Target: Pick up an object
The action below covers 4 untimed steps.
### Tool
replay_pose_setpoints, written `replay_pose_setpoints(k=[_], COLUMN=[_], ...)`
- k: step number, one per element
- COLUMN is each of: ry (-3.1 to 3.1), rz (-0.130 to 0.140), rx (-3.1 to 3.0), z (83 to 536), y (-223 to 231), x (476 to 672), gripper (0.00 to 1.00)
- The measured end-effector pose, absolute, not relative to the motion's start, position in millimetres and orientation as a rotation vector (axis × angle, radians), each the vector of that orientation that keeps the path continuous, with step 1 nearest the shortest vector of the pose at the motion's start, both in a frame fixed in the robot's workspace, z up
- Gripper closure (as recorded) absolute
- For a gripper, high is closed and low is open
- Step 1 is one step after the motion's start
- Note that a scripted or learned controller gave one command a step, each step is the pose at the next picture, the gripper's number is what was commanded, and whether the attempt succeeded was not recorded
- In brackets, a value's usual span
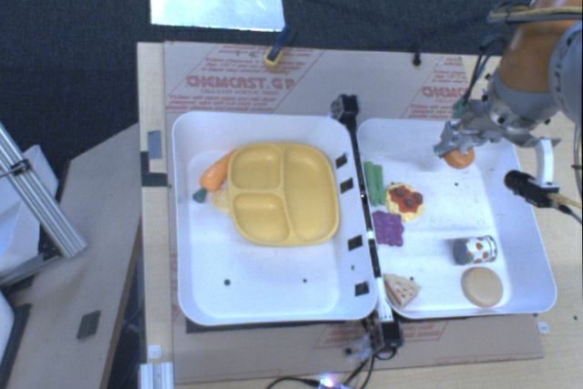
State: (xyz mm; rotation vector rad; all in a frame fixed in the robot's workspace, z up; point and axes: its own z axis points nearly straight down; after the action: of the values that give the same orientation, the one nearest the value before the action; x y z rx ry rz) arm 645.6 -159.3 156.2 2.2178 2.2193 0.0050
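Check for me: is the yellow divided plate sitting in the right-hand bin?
No. The yellow divided plate lies in the left bin, with a toy carrot at its left edge.

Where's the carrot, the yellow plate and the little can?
carrot (216, 170), camera view, middle of its orange body.
yellow plate (314, 228), camera view, its right rim.
little can (475, 250), camera view, its side.
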Motion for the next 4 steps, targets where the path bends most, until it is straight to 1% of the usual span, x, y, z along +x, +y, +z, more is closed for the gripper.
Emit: replay_pose_setpoints(k=[1,2,3,4], ry=[2.221,2.225,2.230,2.231], rz=[0.007,0.003,-0.001,0.000], rx=[2.212,2.214,2.216,2.216], z=[220,225,215,230], y=[-157,-156,-126,-90], x=[643.2,644.1,605.8,561.7], gripper=[1.00,1.00,1.00,1.00])
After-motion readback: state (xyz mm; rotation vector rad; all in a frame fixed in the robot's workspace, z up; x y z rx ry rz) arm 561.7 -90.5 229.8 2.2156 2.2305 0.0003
